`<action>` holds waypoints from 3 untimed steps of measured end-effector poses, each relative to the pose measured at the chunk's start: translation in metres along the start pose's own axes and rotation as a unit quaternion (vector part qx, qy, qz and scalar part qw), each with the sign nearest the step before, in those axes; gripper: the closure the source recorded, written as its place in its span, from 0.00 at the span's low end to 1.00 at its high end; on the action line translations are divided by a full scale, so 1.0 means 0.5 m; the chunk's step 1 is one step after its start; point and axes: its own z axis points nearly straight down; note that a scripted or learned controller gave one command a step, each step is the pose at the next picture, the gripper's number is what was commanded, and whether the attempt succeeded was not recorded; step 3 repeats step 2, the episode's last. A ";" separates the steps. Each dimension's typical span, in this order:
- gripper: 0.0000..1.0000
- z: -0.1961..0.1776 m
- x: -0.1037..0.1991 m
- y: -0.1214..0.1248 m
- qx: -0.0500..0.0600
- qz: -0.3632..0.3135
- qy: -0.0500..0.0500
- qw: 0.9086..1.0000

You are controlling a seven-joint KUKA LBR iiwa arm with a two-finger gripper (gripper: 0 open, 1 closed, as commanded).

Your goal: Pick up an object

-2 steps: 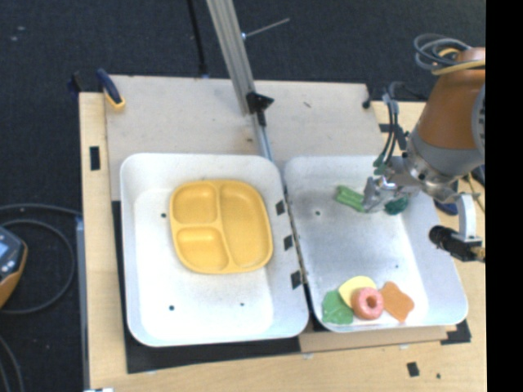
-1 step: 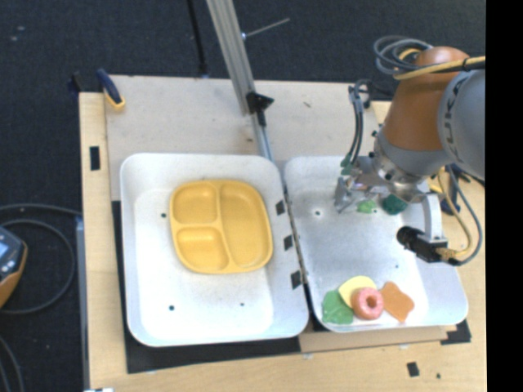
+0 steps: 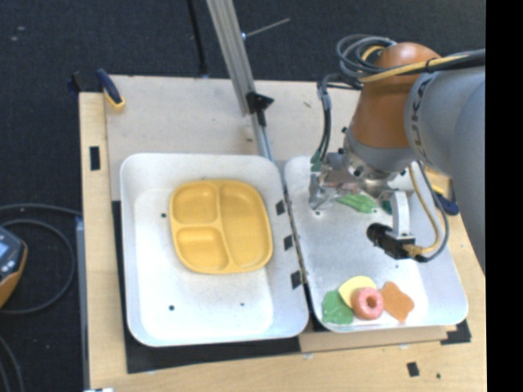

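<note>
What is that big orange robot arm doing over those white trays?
The robot arm is reaching into the right bin, with its gripper low near the far end, close to a small green thing. I can't tell if it has grabbed anything. At the near end of that bin sit a pink ring, a yellow piece, a green piece and an orange piece, bunched together. The left bin holds a yellow divided plate.
</note>
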 end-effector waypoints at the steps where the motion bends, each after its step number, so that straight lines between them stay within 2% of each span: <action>1: 1.00 -0.002 0.088 0.011 0.000 0.000 0.000 1.000; 2: 1.00 -0.031 0.181 0.022 0.000 0.000 0.000 1.000; 3: 1.00 -0.031 0.181 0.022 0.000 0.000 0.000 1.000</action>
